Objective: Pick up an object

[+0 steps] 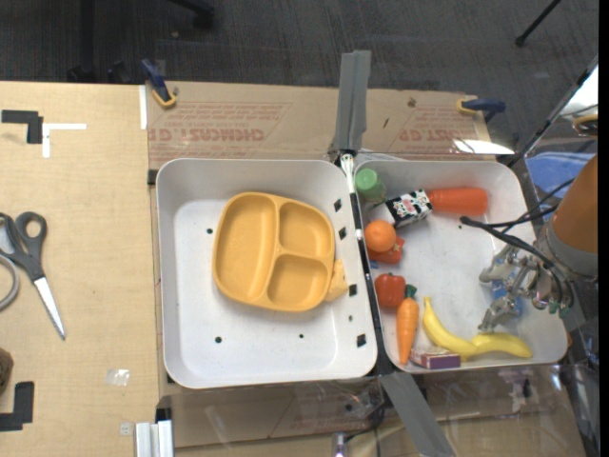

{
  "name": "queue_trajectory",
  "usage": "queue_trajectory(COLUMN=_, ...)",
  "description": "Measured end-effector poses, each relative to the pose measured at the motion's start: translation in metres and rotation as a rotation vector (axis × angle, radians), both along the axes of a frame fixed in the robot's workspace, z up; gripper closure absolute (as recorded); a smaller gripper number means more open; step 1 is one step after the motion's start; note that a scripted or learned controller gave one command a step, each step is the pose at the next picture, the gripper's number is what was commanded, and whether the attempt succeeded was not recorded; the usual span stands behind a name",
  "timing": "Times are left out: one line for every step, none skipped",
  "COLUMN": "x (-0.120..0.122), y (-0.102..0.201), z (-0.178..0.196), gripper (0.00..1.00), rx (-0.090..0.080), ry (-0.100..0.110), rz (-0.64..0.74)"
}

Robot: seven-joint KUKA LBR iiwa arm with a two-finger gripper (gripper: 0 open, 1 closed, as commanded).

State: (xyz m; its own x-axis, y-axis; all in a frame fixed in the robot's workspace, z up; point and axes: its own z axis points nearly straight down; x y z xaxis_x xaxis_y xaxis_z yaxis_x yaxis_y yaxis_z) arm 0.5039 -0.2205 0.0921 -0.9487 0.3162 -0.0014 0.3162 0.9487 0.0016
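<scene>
Yellow banana was seen lying at the near edge of the right bin, beside a carrot. Just above it the gripper was positioned, fingers spread and nothing between them. A yellow divided plate was held by the left bin.

Smooth, matt yellow plastic divided plate in a glossy white plastic bin; brown corrugated cardboard sheet; pale wood-grain tabletop; metal-bladed, grey-handled scissors.
</scene>
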Motion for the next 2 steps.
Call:
queue_trajectory(x=-0.022, y=0.03, z=0.002, gripper=0.0, rx=-0.002, ry=-0.01, rz=-0.089)
queue_trajectory(x=-0.009, y=0.091, z=0.0, gripper=0.0, rx=-0.001, ry=0.0, rz=0.007)
